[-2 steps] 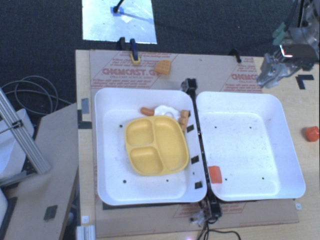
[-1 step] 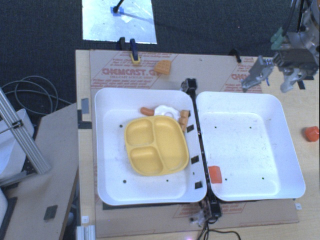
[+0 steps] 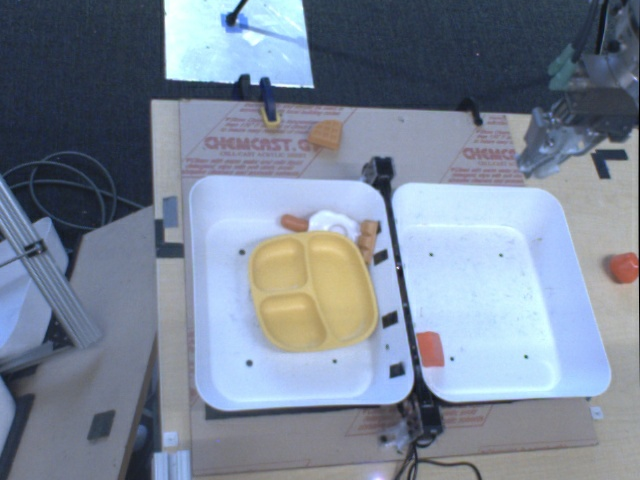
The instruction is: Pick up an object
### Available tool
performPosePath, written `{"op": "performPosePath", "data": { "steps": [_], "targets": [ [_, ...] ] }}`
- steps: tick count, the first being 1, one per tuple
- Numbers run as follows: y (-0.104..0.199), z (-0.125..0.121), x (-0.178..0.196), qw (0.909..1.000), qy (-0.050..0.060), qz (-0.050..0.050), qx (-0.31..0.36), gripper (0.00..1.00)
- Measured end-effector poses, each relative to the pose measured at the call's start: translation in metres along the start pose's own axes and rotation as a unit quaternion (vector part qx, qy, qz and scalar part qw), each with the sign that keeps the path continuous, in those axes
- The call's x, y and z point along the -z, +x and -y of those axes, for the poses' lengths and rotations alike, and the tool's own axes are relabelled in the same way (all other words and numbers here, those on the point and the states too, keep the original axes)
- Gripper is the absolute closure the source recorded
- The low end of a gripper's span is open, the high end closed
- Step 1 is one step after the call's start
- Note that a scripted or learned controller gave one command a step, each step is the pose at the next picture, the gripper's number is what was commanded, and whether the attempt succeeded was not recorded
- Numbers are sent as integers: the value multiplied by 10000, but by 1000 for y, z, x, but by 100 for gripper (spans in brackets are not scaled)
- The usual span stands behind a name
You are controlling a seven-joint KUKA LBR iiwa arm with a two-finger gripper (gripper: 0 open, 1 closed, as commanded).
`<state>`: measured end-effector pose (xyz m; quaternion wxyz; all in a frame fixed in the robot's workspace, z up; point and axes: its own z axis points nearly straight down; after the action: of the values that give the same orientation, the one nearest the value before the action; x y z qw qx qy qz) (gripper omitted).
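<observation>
My gripper (image 3: 548, 146) hangs at the far right, above the bench just behind the back right corner of the right bin (image 3: 560, 218). In that bin, a red-orange block (image 3: 430, 348) lies at the front left corner. The left bin (image 3: 215, 298) holds a yellow divided plate (image 3: 312, 290) in its middle. Behind the plate lie an orange sausage-shaped piece (image 3: 294, 222), a white object (image 3: 332, 224) and a small brown piece (image 3: 368, 236). All of these lie far from the gripper.
A tan waffle-like piece (image 3: 325, 134) rests on the cardboard behind the left bin, near a yellow clamp (image 3: 270, 118). A small orange object (image 3: 623, 267) sits on the bench right of the right bin. A foil sheet (image 3: 238, 28) lies on the floor beyond.
</observation>
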<state>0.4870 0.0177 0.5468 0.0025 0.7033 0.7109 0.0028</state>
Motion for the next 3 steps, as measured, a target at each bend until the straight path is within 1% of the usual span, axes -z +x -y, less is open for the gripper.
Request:
{"op": "performPosePath", "data": {
  "steps": [1, 2, 3],
  "targets": [
    [0, 0, 0, 10000, 8, 1, 0, 0],
    [0, -1, 11, 10000, -14, 1, 29, 100],
    [0, 0, 11, 10000, -7, 0, 26, 0]
  ]
}}
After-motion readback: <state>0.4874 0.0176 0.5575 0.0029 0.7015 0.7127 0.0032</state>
